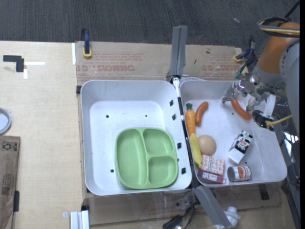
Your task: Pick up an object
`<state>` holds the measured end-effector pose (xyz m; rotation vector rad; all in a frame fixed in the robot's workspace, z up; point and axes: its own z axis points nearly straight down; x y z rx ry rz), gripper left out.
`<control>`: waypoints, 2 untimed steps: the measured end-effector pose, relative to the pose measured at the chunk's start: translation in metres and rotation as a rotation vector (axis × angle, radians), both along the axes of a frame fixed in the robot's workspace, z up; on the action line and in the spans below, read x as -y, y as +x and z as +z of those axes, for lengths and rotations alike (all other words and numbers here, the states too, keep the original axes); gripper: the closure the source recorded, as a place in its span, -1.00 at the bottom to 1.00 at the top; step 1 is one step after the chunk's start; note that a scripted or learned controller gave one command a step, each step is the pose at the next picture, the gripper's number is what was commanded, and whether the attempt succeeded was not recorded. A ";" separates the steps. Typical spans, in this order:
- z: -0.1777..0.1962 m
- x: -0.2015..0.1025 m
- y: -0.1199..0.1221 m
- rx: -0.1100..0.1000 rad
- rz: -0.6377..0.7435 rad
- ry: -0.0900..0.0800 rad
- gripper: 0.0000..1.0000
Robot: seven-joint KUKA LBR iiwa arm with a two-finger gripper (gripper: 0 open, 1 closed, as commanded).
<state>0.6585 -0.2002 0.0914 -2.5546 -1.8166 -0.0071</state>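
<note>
My gripper (239,98) is low over the far right part of the right bin (217,128). Right under it lies an orange-red sausage (241,109), slanting down to the right, with its upper end against the gripper. Whether the sausage is gripped is unclear. The same bin holds a second sausage (201,112), a carrot (190,119), a yellow banana (195,149), a round tan ball (207,144), a small black-and-white carton (241,147), a can (239,173) on its side and a red-patterned packet (212,168).
A green three-part plate (147,157) lies in the left bin (95,128). A grey divider post (178,51) stands between the bins at the back. The arm's cables and orange band (279,42) rise at the right edge.
</note>
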 end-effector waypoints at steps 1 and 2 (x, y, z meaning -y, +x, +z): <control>0.008 0.002 0.000 -0.001 0.003 -0.006 1.00; 0.103 -0.030 0.000 -0.004 -0.264 -0.010 1.00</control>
